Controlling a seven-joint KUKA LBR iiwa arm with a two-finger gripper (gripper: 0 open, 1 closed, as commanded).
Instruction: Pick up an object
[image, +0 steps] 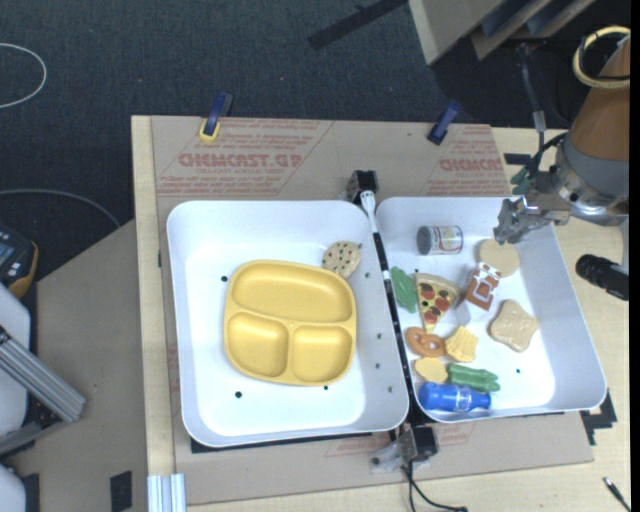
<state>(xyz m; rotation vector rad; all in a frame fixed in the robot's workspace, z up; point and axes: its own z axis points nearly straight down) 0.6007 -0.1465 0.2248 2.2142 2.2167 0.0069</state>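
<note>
Honestly, the jaws (507, 227) hang right above the pale round cookie (499, 258), though whether they're spread or pressed together isn't clear.

Arm (598, 150) low (from right), wrist down

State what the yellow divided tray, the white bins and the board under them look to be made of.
Yellow tray: likely moulded plastic, smooth with a soft sheen and rounded compartment walls. White bins: probably thin formed plastic, glossy, with rolled rims. Board: looks like brown paper-faced sheet, matt, with red printed lettering; its core cannot be told.
</note>
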